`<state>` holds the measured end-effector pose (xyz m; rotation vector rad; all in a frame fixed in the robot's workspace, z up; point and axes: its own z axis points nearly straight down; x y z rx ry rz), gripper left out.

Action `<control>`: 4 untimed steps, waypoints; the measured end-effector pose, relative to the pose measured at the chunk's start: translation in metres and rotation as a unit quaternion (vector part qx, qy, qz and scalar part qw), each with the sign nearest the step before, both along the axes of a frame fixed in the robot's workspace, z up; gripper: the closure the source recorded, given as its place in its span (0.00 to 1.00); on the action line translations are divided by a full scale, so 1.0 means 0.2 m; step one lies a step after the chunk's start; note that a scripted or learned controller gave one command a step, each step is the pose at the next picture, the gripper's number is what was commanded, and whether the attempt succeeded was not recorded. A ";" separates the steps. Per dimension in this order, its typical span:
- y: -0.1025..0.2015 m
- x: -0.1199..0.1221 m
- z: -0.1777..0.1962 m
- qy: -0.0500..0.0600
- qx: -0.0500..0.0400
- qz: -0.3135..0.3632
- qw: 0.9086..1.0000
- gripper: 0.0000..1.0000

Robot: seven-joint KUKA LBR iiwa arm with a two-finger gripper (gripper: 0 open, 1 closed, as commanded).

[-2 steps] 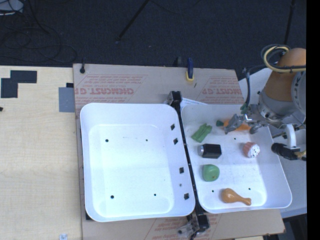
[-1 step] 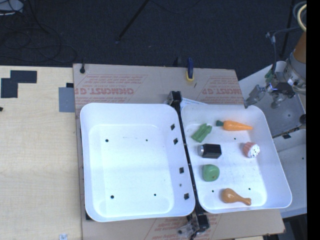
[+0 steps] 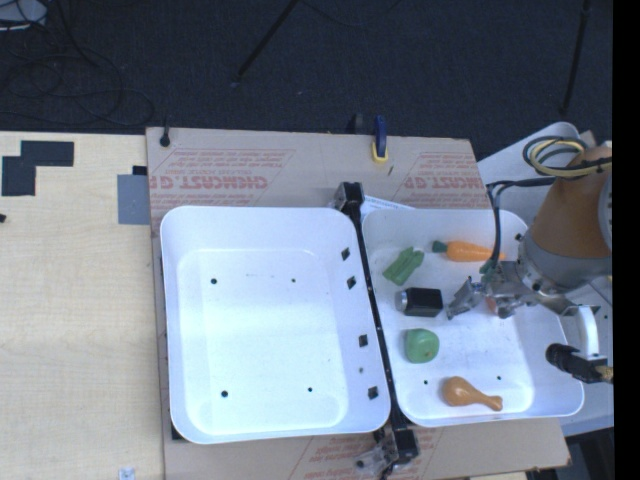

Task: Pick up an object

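Two shallow white bins sit side by side on the counter (image 3: 70,298), over a sheet of brown cardboard (image 3: 270,168). The right bin (image 3: 560,403) holds all the loose things, and the claw (image 3: 472,298) hangs low inside it, reaching in from the right under the grey wrist and orange band of the arm (image 3: 570,218). Just to the claw's left lies a small black block (image 3: 422,301), close to the finger ends; whether they touch it cannot be told. Up and to the left of the claw is a green oblong piece (image 3: 404,266), lying at a slant. Above the claw, near the bin's far wall, rests an orange carrot-shaped toy (image 3: 465,252) with a green tip. Below and to the left of the claw sits a round green object (image 3: 421,345), and further below, near the bin's front wall, a tan pear-shaped object (image 3: 470,395). The left bin (image 3: 180,318) lies well to the claw's left, beyond the black clips joining the two bins. The claw's fingers appear somewhat apart, and nothing is seen between them.
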<state>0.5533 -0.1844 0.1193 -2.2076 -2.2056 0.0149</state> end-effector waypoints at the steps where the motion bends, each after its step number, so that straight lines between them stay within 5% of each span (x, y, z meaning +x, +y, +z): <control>1: -0.16 0.22 1.12 -0.020 -0.008 0.001 1.000 0.00; 2: 0.16 0.06 0.24 -0.001 0.000 0.002 1.000 0.00; 3: 0.43 -0.31 -0.11 -0.002 -0.001 0.000 1.000 0.00; 4: 0.41 -0.29 -0.09 -0.009 -0.003 -0.001 1.000 0.00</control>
